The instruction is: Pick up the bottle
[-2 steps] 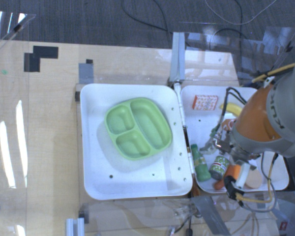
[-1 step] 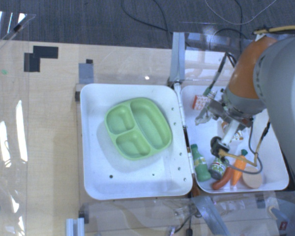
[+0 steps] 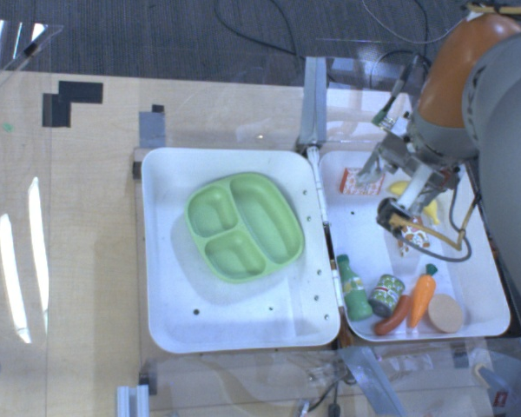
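The bottle (image 3: 354, 289) is green with a white cap and a red-and-white label. It lies in the right bin (image 3: 365, 233) near the front left corner, neck pointing toward the back. My gripper (image 3: 372, 172) hangs over the back of the same bin, above a red-and-white packet (image 3: 356, 182). It is well behind the bottle and apart from it. Nothing shows between its tips.
Beside the bottle lie a small can (image 3: 386, 294), a sausage (image 3: 392, 317), a carrot (image 3: 422, 294) and a round tan piece (image 3: 445, 313). A yellow thing (image 3: 425, 205) lies under the wrist. The left bin (image 3: 165, 320) holds a green divided plate (image 3: 243, 227).
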Available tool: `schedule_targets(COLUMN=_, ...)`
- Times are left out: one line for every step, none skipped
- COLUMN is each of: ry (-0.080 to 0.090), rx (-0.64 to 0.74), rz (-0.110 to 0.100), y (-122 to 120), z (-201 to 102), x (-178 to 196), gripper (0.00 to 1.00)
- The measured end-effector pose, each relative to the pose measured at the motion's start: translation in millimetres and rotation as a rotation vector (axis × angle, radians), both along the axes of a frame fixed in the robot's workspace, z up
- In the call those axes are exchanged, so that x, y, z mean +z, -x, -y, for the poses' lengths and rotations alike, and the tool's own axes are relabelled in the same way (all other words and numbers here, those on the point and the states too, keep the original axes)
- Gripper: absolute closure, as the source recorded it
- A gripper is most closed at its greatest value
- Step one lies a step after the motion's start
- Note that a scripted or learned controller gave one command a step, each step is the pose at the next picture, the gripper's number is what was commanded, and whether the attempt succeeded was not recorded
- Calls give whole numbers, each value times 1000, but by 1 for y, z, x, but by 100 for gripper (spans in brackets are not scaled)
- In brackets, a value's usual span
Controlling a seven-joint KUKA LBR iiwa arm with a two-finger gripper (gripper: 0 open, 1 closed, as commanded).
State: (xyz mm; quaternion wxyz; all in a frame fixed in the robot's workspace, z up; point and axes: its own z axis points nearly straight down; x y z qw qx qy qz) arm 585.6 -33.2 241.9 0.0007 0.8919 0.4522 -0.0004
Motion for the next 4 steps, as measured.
schedule_targets(ry=1, rx=-158, rz=1, y=3, z=-19, x=53, gripper=0)
schedule_targets(ry=-1, rx=-204, rz=-5, y=84, z=-1, x=-40, gripper=0)
schedule_targets(ry=-2, rx=-152, rz=-4, y=78, z=-70, x=-60, gripper=0)
schedule_targets(ry=-1, rx=-510, rz=-2, y=42, z=-27, x=-60, gripper=0)
